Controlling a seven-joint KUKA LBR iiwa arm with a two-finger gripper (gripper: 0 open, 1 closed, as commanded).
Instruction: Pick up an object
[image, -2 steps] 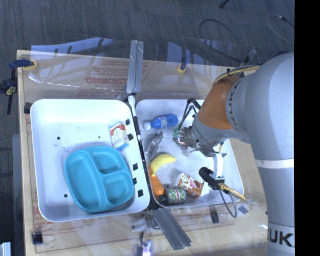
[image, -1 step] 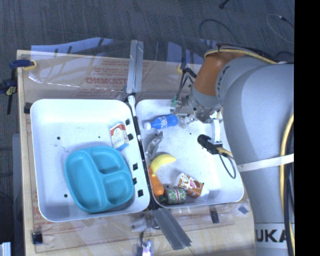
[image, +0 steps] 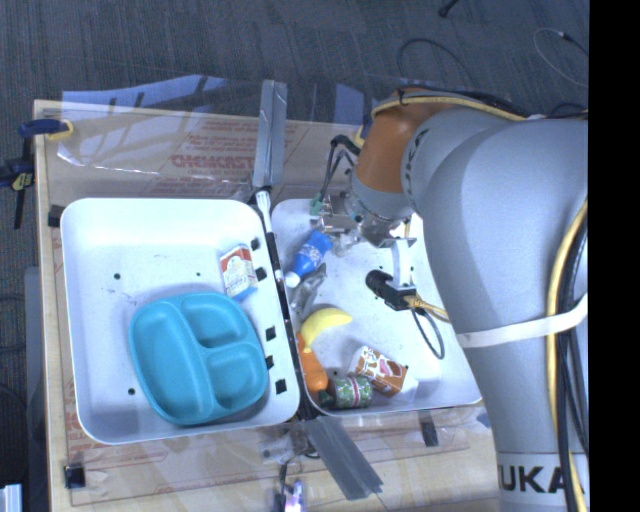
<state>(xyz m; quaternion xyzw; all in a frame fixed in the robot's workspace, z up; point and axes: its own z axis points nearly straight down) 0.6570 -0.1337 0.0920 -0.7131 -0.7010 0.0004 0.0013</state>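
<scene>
The gripper (image: 333, 222) hangs over the back left part of the right bin (image: 440, 385), below the arm's orange band (image: 385, 150). A small blue bottle (image: 308, 255) lies tilted just beside and below it, against the bin's left wall. Whether the two touch, I cannot tell. Farther forward lie a yellow banana (image: 325, 322), an orange carrot-shaped item (image: 312, 368), a green can (image: 352, 391) and a brown snack packet (image: 381, 370).
The left bin (image: 100, 250) holds a blue divided tray (image: 198, 355) and a small red and white carton (image: 237, 271) near the dividing wall. A black cable (image: 425, 315) loops over the right bin. The grey arm covers that bin's right side.
</scene>
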